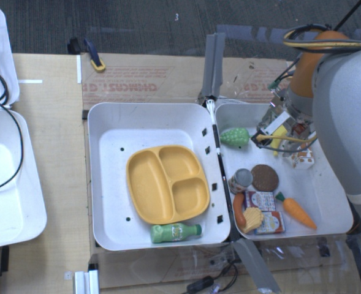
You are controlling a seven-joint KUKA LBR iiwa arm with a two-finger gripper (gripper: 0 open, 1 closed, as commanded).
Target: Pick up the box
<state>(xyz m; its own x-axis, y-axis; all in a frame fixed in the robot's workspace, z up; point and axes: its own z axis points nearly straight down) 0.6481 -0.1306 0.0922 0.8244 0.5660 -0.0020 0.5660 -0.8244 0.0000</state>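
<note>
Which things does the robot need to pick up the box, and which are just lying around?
For the job: box, tool.

Just lying around: yellow plate, green bottle, carrot, brown cookie, green toy.

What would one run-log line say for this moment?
task: pick box | gripper: over right bin | box: lying in bin, untouched

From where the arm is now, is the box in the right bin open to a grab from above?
Probably yes. The box lies flat near the right bin's front with nothing on top, but a wedge of cheese, a sausage and a carrot crowd its sides. The gripper is at the bin's far end.
</note>
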